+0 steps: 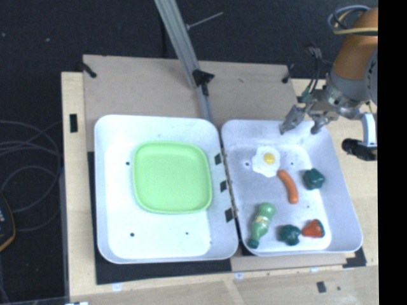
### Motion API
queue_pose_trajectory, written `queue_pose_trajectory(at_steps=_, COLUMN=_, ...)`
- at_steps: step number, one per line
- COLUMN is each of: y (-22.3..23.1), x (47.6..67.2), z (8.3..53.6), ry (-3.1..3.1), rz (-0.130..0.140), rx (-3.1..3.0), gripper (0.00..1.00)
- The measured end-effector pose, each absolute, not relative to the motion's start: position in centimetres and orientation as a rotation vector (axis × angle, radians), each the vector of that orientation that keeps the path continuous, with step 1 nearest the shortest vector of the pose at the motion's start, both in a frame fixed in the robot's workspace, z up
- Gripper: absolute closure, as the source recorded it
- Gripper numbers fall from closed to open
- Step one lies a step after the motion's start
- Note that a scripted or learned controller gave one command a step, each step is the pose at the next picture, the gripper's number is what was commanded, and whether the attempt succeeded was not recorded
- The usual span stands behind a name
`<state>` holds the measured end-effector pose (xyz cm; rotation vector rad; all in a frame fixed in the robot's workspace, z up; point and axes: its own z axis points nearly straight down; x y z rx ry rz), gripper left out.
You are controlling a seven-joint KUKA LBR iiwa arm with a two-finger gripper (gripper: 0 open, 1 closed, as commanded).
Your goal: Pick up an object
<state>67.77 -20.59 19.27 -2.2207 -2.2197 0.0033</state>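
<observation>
The right bin [337, 170] holds a fried egg toy [266, 159], an orange sausage [289, 186], a dark green pepper [313, 178], a green bottle [261, 222], a second dark green piece [289, 234] and a red and orange piece [312, 229]. My gripper [301, 125] hangs over the bin's far edge, up and right of the egg. Its two fingers stand apart, open, with nothing between them.
The left bin [114, 145] holds a light green square plate [172, 176]. A grey slanted pole [181, 43] rises from behind the bins, near where they meet. Cables lie on the dark floor at left.
</observation>
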Motion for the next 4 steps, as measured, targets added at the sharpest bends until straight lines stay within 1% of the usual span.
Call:
queue_pose_trajectory(at_steps=1, y=-20.6, x=67.1, z=14.8, ry=-2.22, rz=0.004, rx=-2.22, gripper=0.0)
queue_pose_trajectory(at_steps=2, y=-20.6, x=67.0, z=9.9, ry=-2.221, rz=0.003, rx=-2.221, gripper=0.0)
queue_pose_trajectory(at_steps=3, y=-20.7, x=67.1, z=11.3, ry=-2.225, rz=-0.001, rx=-2.224, gripper=1.0)
queue_pose_trajectory(at_steps=4, y=-20.8, x=66.8, z=15.7, ry=-2.224, rz=-0.004, rx=-2.225, gripper=1.0)
